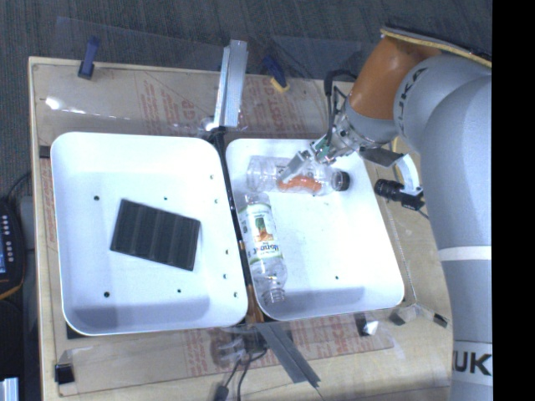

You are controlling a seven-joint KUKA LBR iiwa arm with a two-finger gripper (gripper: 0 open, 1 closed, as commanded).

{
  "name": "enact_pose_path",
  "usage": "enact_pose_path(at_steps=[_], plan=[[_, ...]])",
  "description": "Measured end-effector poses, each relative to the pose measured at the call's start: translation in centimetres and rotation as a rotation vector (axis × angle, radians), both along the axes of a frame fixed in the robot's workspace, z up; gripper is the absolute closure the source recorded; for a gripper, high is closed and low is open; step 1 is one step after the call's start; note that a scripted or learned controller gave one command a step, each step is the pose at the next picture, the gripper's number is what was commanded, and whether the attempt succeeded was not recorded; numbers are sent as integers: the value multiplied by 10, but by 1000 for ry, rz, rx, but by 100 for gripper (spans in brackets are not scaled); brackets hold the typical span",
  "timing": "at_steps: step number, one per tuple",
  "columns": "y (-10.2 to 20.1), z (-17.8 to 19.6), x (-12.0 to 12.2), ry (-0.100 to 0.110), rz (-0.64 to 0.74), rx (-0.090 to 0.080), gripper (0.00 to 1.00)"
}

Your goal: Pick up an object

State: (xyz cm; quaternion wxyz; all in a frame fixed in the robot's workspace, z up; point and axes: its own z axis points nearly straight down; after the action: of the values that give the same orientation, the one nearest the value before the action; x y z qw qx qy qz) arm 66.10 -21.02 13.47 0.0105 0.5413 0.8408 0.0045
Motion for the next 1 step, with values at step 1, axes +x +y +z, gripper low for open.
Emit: enact_pose_path(at_steps=[1], plan=[[0, -1, 0, 1, 20, -1, 0]])
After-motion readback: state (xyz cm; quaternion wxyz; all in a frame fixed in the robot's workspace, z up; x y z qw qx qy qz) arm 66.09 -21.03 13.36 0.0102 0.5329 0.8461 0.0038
